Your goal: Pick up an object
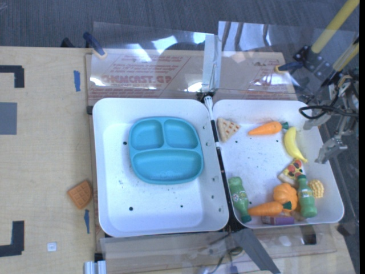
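Camera view: the gripper (329, 150) sits at the right rim of the right bin (251, 153), outside the pile; cannot tell its state, too small and cluttered with cables.

Nearest candidate is the banana (293, 143), just left of the gripper, long axis running roughly top to bottom of the view with a slight curve. Nothing lies on it, so it looks like the easiest pick.

Other things in the right bin:
- 1 carrot (266, 129) lying near-horizontal, just up-left of the banana, apart from it.
- waffle wedge (228, 129) at the bin's upper left corner.
- pizza slice (292, 170) below the banana.
- crowded lower right corner: orange pumpkin (284, 192), second carrot (266, 209), green bottle (306, 198), corn (316, 188), all touching or overlapping. Bad grasp odds there.
- green cucumber (239, 197) along the lower left wall.

Left bin (114, 170) carries a blue divided plate (166, 150). A waffle square (80, 193) lies on the counter (40, 153), well out of the way.
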`<state>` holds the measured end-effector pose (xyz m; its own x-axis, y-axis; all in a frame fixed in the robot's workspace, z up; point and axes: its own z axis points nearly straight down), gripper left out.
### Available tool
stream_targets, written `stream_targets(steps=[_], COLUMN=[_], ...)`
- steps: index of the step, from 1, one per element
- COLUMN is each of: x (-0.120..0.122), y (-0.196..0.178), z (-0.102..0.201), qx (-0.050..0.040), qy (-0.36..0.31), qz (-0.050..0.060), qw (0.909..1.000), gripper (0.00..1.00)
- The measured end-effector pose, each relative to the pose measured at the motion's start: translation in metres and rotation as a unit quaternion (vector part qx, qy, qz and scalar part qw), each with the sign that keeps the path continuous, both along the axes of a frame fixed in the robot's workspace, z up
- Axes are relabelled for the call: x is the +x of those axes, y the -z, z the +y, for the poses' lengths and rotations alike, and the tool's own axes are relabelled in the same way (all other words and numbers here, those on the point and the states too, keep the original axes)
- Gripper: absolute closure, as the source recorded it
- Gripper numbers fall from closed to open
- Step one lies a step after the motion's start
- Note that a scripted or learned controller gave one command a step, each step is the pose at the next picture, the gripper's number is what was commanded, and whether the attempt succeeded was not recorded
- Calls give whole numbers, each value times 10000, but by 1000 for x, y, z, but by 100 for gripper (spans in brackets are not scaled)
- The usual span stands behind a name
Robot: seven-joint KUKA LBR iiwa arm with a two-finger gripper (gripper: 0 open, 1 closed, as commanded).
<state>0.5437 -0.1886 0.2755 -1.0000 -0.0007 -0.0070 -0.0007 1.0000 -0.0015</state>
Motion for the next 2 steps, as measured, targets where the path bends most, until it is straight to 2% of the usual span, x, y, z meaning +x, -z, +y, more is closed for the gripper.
stream_targets(steps=[1, 2], x=[17, 45], y=[85, 179], z=[-25, -35], qx=[13, -21], qy=[159, 424], qz=[43, -87], qw=[9999, 9991], gripper=[0, 0])
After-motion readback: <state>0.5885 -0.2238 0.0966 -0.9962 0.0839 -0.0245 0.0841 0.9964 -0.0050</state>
